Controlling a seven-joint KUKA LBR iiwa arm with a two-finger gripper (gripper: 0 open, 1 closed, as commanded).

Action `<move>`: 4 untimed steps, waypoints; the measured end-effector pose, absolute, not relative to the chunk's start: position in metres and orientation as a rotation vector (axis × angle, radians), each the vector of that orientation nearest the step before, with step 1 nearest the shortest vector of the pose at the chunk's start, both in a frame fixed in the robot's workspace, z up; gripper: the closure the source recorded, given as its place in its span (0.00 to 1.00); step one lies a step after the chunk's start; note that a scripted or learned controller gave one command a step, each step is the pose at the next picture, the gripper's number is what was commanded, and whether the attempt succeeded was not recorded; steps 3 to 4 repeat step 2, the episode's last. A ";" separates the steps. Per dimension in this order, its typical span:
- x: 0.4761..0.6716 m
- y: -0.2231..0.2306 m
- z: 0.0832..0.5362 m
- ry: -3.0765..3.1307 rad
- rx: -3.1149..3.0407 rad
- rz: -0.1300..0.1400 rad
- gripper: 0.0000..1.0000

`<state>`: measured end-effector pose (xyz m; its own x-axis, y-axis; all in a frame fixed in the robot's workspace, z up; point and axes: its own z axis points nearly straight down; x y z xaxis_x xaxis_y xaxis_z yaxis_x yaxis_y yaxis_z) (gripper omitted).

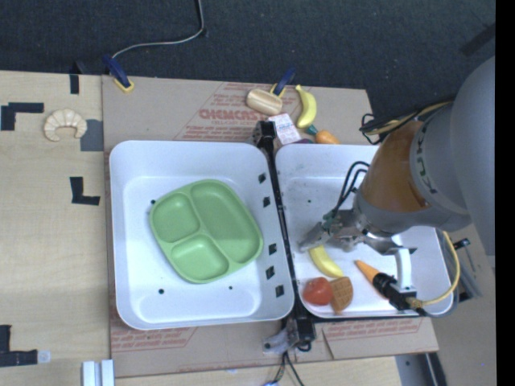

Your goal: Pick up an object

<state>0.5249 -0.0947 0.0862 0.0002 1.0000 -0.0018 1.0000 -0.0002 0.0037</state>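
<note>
Gripper (315, 238) low in right bin (299, 167), just above banana (325, 261); jaw state cannot tell. Tomato (317, 290), carrot (366, 270) nearby. Green tray (206, 230) in left bin (129, 215).

banana (325, 261), tomato (318, 290) and carrot (367, 270) crowd the right bin's (302, 171) near end.

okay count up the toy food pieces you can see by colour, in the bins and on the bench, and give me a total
Yellow: 2, banana in the right bin, banana behind the bins
Orange: 2, carrot, orange piece behind the bins
Red: 1, tomato
Tan or brown: 3, croissant, bread roll, brown piece by the tomato
Total: 8
</note>
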 end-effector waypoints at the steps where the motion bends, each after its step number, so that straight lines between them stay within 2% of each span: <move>1: 0.525 -0.095 0.096 2.216 2.219 0.002 1.00; 2: 0.578 -0.027 0.184 2.224 2.219 0.001 1.00; 4: 0.578 -0.027 0.184 2.224 2.219 0.001 1.00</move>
